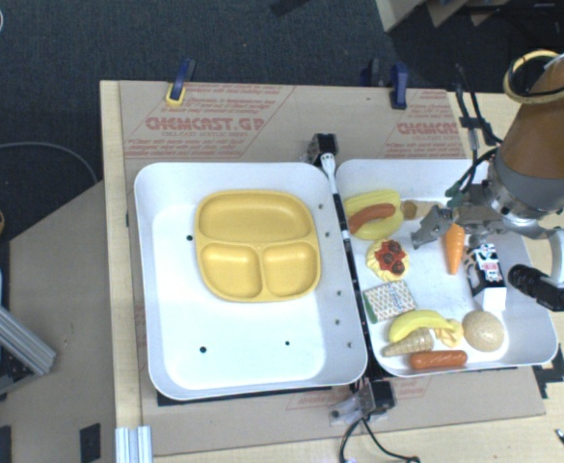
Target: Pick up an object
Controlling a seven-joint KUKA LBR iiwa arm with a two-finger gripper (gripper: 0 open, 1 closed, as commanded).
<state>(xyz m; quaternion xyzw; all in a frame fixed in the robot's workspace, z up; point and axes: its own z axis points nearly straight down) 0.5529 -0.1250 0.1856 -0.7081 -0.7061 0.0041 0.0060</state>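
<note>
On the desk (118,258), 2 shallow white bins sit side by side, touching along their inner edges.

Left bin (166,345): 1 yellow tray (257,242) with 3 compartments, lying flat in the far half of the bin. 1 large compartment is on its far side, 2 smaller ones on its near side.

Right bin (537,340), items listed left to right:
- 1 toy hot dog (373,213), far left corner, lying flat.
- 1 small pizza slice (390,257) with red topping, just near of the hot dog.
- 1 checkered waffle piece (389,300), near of the pizza slice.
- 1 banana (426,324) and 1 ice-cream cone (409,337), touching, near left part of the bin.
- 1 red sausage (438,360), against the near rim.
- 1 orange carrot (453,248), upright between the fingers of the hand.
- 1 beige ball (483,330), right of the banana.
- 1 small black-and-white item (485,263), right of the carrot; kind unclear.

Arm: enters from the right, orange band above the wrist. Hand (452,228) is over the far middle of the right bin, closed around the carrot's upper end.
</note>
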